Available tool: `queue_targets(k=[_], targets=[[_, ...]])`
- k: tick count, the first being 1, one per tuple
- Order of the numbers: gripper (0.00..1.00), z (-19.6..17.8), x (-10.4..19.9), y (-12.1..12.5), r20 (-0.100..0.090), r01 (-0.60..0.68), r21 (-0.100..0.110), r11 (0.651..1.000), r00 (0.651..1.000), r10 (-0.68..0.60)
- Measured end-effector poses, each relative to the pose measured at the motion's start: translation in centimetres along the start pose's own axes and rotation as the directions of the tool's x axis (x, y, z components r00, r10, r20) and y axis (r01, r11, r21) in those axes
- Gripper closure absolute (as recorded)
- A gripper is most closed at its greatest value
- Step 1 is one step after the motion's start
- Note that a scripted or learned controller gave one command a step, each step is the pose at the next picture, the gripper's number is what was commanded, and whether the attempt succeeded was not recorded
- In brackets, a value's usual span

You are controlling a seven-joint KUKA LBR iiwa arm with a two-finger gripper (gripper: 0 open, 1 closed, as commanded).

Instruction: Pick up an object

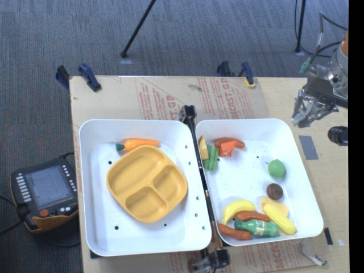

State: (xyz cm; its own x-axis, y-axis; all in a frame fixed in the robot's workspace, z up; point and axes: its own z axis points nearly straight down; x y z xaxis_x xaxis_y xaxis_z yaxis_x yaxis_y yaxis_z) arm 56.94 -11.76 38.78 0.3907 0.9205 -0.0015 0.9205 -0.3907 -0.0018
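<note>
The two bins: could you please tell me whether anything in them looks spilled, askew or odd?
Nothing stands out. The yellow plate lies flat but turned at an angle in the left bin, a carrot beside it; the right bin holds loose toy food.

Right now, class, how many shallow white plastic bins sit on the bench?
2. The left white bin holds a yellow divided plate; the right white bin, touching it, holds toy food.

Two smooth white plastic bins (91, 152) sit on a matt brown cardboard-covered counter (165, 95), holding a glossy yellow plastic tray (147, 183) and shiny plastic toy food (259, 227)
</note>
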Motion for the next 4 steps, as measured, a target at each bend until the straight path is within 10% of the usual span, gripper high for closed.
queue_targets(k=[4], targets=[[1.00, -3.8, 0.5, 0.1, 0.002, 0.032, 0.004, 0.999, 0.999, -0.032]])
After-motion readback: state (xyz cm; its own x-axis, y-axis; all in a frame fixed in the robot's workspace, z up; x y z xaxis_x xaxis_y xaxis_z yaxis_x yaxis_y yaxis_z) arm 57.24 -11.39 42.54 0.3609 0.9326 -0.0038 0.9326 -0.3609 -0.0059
